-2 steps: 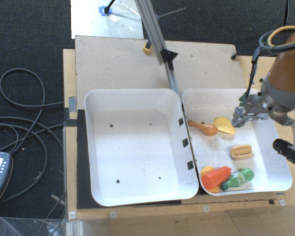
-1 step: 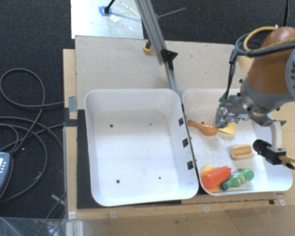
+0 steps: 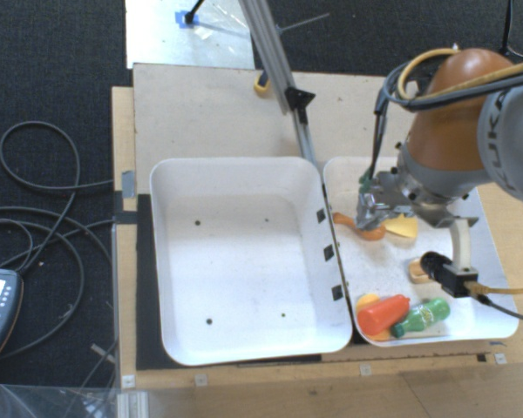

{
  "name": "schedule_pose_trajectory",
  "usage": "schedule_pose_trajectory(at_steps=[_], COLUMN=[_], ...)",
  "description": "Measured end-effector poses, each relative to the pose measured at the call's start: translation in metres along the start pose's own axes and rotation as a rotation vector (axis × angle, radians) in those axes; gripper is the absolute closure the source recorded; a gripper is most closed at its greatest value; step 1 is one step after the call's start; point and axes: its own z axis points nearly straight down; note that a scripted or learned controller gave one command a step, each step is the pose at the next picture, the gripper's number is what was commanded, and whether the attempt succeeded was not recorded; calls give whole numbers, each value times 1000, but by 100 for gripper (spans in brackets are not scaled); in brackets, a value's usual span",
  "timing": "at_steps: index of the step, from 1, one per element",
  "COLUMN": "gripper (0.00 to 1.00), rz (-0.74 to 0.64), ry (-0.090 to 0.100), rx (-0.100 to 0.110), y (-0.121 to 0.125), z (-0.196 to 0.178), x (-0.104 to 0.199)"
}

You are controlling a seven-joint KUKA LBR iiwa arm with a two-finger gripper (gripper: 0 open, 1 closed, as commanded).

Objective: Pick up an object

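I see my arm (image 3: 458, 120) come in from the right of the view and bend down into the right bin (image 3: 379, 264). The claw (image 3: 369, 209) is low in that bin, close to its left wall and nearer the far edge than the near one. I cannot tell if the claw is released or clenched. It is too small and dark to make out.

Just under the claw lies an orange piece (image 3: 372, 231). It is bent like a little moon. It looks to be touching the claw, but I cannot see if the claw has a grip on it. A yellow piece (image 3: 404, 227) lies just beside it, on the side away from the wall.

A tan piece (image 3: 416, 272) sits near the middle of the bin. At the near edge lie a red thing (image 3: 385, 312) and a green bottle (image 3: 424, 316), side by side and touching. The red thing is close to the near left corner.

The left bin (image 3: 244, 259) sits right next to this one on the bench (image 3: 209, 111).
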Motion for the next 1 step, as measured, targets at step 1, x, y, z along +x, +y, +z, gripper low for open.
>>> schedule_pose_trajectory(at_steps=[1], gripper=[100], rz=[-1], ry=[0], rx=[-1], y=[-4], z=[-6], x=[54])
